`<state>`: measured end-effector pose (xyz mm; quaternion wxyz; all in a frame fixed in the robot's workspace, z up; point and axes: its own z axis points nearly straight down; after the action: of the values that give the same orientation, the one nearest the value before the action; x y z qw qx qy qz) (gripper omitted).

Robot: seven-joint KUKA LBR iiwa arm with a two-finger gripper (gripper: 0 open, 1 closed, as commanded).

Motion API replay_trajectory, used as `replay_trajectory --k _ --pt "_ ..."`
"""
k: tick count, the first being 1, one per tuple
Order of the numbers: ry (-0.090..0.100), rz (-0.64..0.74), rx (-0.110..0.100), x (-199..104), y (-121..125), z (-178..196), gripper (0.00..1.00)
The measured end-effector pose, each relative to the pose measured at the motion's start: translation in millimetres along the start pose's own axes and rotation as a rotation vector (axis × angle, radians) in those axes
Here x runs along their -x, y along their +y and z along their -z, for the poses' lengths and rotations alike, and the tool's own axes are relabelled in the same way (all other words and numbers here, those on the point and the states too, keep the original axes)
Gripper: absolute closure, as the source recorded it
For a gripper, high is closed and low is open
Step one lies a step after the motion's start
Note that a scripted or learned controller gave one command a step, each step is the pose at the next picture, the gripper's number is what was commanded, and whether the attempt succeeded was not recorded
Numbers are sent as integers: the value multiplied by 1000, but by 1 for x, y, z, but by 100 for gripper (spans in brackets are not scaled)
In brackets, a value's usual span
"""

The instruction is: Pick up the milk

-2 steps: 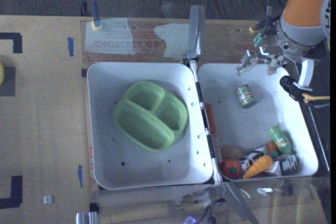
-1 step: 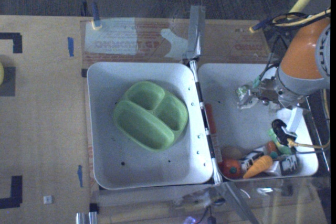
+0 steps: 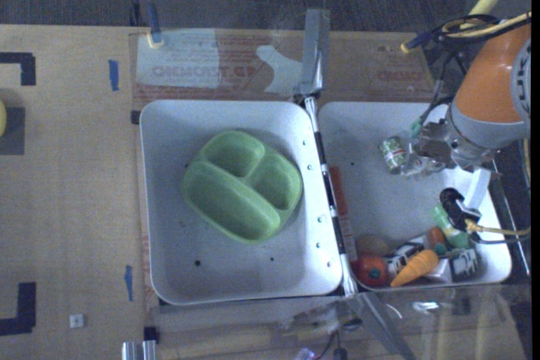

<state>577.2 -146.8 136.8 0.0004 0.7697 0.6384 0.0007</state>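
We saw the gripper [image 3: 419, 158] hanging over the right bin [image 3: 363, 206], just beside a small green-labelled can [image 3: 391, 154]; whether its fingers were apart or together we could not tell; the milk [image 3: 409, 251], a black-and-white carton, lay among the carrot [image 3: 415, 267], tomato [image 3: 371, 269] and other toys at that bin's near edge; the left bin [image 3: 169, 265] held a green tray [image 3: 242, 185].

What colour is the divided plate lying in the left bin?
Green, a light leafy shade all over. The plate shows best in the camera view from above.
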Motion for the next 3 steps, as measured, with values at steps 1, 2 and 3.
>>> replay_trajectory --k 1,2,3 --pt "0 -218 2 2 18 -50 100" --pt "-1 147 2 32 7 -49 100" --pt "-1 287 1 61 -66 69 100"
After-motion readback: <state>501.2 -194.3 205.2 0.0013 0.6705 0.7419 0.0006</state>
